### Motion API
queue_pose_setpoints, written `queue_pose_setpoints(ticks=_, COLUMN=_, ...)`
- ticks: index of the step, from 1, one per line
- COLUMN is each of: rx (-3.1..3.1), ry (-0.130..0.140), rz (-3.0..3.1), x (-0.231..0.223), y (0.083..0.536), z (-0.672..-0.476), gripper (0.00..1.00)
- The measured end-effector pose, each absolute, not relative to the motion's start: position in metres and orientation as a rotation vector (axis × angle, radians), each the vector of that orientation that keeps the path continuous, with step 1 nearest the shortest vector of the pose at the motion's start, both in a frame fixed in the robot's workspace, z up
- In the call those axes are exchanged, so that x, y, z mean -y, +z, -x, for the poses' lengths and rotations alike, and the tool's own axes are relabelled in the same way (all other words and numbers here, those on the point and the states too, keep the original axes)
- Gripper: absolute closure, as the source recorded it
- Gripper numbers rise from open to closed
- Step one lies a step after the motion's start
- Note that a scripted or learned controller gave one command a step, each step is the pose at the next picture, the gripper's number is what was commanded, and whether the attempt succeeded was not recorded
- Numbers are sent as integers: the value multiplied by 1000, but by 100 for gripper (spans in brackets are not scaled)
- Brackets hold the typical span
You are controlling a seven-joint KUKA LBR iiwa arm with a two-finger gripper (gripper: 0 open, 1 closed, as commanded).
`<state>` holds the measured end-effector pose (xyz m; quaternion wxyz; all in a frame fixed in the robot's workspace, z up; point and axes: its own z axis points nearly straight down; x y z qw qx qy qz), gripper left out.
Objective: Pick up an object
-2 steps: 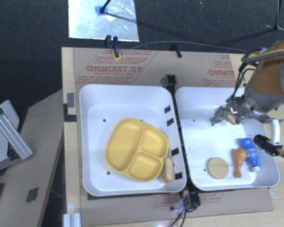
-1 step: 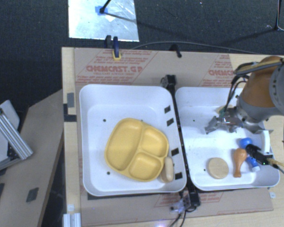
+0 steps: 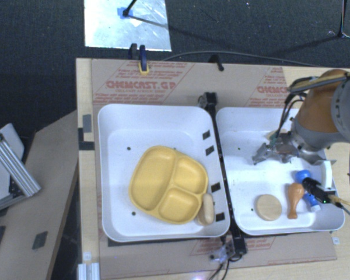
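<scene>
Hand (image 3: 267,152) hovers over right bin (image 3: 240,174) (yellow tray (image 3: 166,182) fills left bin (image 3: 114,174)).

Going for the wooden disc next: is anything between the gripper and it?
Nothing visible. The gripper hangs over bare bin floor above the disc; the wooden pin and blue piece lie to the disc's right.

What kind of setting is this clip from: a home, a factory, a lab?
Most likely a robotics lab bench for grasping trials: two white bins side by side on a taped-down cardboard sheet, toy-like objects such as a yellow divided plate, and a grey-and-orange arm over them.
</scene>
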<state>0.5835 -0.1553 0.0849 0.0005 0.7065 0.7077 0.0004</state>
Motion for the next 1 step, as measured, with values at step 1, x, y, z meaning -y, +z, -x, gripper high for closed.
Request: queue_pose_setpoints(ticks=1, rx=-2221, ry=4, rz=-2217, x=156, y=96, z=-584, gripper=100)
